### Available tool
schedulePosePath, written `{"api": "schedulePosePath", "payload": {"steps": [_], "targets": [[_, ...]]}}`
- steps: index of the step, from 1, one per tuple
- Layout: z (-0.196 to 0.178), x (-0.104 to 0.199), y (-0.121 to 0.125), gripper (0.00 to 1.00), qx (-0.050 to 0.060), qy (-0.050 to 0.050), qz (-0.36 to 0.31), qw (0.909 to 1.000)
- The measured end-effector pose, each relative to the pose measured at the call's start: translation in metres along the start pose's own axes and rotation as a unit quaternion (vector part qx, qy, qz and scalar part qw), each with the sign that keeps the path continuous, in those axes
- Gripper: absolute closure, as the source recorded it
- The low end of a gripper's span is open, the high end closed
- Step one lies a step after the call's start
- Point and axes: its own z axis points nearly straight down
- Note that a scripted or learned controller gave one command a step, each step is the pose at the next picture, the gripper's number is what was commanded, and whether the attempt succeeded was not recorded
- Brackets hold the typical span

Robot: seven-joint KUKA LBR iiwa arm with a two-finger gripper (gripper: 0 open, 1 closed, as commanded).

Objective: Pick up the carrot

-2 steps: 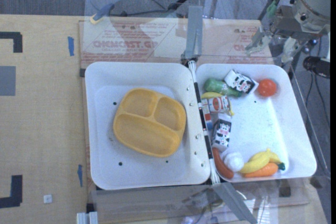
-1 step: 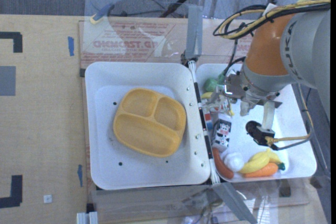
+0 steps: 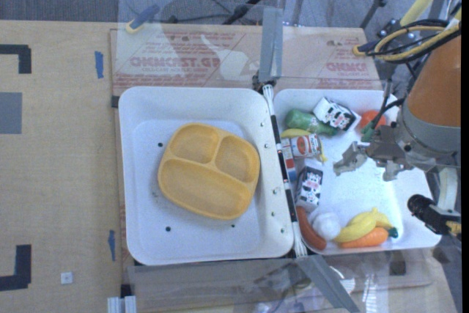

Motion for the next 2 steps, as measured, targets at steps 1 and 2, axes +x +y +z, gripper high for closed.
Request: {"api": "schedulePosePath", "payload": {"steps": [1,2], "targets": [[0.1424,-0.0478,-0.0021,0.00,-0.001,0.001,0.116,0.9933],[0.1352,-0.0476,-0.0022,1.00,0.000,0.000,0.116,0.9933]]}}
